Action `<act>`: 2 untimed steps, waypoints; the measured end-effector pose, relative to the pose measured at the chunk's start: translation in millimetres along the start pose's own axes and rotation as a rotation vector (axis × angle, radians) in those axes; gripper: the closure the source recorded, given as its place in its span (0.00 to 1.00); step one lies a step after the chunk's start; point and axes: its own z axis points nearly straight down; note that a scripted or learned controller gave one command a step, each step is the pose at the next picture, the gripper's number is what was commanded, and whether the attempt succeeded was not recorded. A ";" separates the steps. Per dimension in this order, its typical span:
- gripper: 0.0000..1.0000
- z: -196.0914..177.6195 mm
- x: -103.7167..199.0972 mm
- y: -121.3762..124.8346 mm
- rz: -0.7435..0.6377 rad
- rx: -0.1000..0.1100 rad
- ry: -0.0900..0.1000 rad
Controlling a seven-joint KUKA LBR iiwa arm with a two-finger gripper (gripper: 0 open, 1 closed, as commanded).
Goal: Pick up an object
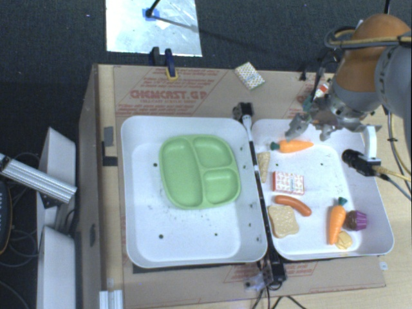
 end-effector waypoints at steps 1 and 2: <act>0.00 88.8 -38.1 28.2 -0.001 -0.011 -0.003; 1.00 73.1 -35.8 32.3 -0.005 -0.023 0.000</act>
